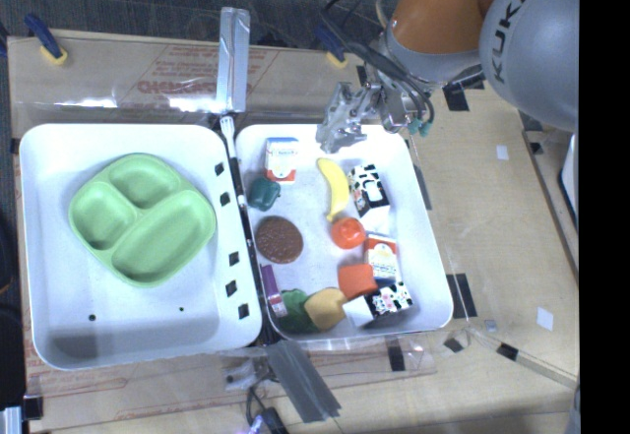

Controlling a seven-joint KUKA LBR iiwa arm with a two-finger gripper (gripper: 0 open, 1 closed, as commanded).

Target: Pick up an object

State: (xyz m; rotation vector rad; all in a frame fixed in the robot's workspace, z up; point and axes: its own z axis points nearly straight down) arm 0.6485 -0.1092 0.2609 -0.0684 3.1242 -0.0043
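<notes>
the gripper (pixel 342 130) hovers at the right bin's (pixel 433 255) far rim, above the banana (pixel 336 188), jaws spread and holding nothing.

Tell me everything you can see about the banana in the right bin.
The banana is yellow, smooth and gently curved, probably a plastic toy. It lies flat on the floor of the right bin, running from the far side toward the near side. Its lower end meets the orange ball, and a black-and-white carton lies close on its right. The gripper hangs just above its upper end.
</notes>
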